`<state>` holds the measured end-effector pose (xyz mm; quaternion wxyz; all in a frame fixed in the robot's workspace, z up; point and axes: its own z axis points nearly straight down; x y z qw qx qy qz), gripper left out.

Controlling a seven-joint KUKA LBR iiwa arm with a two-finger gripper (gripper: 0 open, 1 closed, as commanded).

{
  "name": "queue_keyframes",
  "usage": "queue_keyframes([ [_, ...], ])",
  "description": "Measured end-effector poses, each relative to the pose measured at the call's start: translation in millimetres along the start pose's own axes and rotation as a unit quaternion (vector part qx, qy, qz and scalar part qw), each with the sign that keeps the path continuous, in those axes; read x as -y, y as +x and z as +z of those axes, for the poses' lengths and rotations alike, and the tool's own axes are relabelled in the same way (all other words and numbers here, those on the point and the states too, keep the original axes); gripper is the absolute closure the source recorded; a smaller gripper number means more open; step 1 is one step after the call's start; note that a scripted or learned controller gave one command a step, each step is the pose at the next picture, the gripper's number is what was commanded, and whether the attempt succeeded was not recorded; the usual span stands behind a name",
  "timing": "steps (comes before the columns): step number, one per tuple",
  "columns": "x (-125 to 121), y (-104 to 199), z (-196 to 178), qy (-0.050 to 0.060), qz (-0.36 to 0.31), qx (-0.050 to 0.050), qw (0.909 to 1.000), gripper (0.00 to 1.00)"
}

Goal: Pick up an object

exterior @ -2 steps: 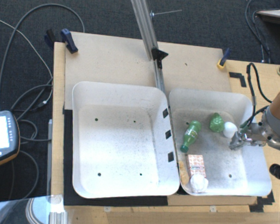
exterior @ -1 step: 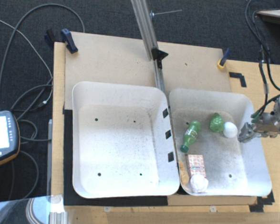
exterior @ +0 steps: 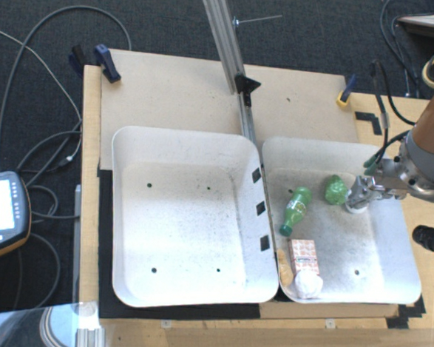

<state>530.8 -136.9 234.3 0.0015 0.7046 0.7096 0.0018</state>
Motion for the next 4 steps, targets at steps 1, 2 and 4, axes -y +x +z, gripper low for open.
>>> queue_keyframes([
  [1,-16.4,49.1,9.9,0.002,0.000,-0.001,1.0000,1.00],
  [2,-33.2,97.0,17.2,0.001,0.000,-0.001,1.0000,1.00],
  [4,-58.3,193.6,-4.2,0.001,0.000,-0.001,1.0000,1.00],
])
